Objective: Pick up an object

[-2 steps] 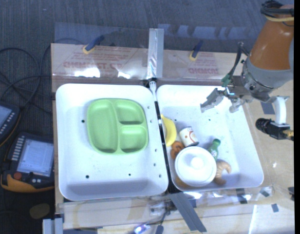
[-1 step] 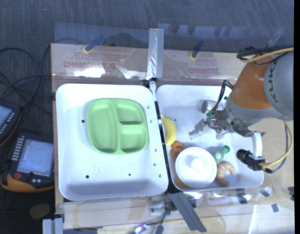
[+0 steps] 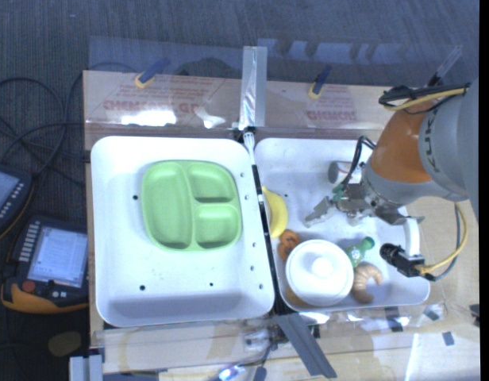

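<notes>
My tool [image 3: 349, 205] hangs spread open and grasping nothing in the right bin [image 3: 308, 153], above the white bowl [image 3: 318, 271].

Single fixed camera mounted above the bench [image 3: 62, 348], looking down at a slight slant from moderate height. The glossy shallow white rectangular left bin [image 3: 109, 236] sits near frame centre; its twin, the right bin [image 3: 308, 153], lies just beside it. Beyond the left bin's far edge, dark grey carpeted floor [image 3: 229, 6] fills the upper frame.
</notes>
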{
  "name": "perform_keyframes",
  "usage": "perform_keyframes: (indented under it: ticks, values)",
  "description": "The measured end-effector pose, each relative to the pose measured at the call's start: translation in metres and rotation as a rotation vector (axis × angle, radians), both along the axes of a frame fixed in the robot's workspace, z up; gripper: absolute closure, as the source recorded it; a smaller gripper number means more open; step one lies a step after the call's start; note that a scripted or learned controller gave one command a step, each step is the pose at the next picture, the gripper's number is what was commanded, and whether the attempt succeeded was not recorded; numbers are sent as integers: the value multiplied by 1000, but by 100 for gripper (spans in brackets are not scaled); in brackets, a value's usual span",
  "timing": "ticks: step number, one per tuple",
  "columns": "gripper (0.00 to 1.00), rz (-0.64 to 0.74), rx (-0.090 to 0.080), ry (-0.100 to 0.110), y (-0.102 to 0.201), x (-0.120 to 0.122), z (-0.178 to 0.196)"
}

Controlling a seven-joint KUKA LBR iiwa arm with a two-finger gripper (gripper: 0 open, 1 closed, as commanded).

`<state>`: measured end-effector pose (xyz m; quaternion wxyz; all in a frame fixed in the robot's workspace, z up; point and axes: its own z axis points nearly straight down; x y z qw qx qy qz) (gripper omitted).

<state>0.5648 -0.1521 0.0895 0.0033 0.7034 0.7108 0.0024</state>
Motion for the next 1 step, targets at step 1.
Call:
perform_keyframes:
  ticks: [1]
  values:
    - [0,408,-11,-4,51,14,1]
